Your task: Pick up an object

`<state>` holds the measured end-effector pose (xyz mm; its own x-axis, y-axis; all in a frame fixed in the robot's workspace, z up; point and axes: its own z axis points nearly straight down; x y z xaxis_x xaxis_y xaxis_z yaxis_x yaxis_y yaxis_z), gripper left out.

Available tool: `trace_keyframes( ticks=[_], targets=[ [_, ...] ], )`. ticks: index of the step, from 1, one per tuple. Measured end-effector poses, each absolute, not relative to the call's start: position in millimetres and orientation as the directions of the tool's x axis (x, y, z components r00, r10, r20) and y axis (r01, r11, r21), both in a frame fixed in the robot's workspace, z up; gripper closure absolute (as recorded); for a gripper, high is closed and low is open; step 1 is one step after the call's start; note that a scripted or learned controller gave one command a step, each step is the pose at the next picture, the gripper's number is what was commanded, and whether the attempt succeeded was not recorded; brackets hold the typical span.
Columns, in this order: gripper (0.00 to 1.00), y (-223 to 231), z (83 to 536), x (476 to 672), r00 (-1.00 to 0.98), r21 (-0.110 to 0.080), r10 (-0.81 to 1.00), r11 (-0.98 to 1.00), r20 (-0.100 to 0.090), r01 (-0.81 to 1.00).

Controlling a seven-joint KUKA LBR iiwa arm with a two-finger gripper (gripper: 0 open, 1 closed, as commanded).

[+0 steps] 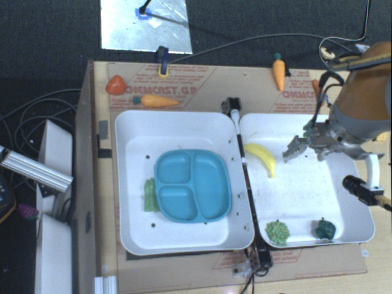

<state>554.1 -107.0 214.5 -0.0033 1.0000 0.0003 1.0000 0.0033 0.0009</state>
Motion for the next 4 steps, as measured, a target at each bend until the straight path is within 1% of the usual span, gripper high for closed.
trace_keyframes(
  ticks=[1,2,3,4],
  targets=[
    [0.00,-108,84,582.6,-0.002,0.002,1.000,0.002,-0.001,1.000],
    [0.00,-91,97,646.1,-0.004,0.004,1.000,0.004,0.000,1.000],
    [0.00,-85,85,643.9,-0.005,0.001,1.000,0.005,0.000,1.000],
    [1.00,-85,96,644.8,-0.007,0.004,1.000,0.007,0.000,1.000]
  ],
)
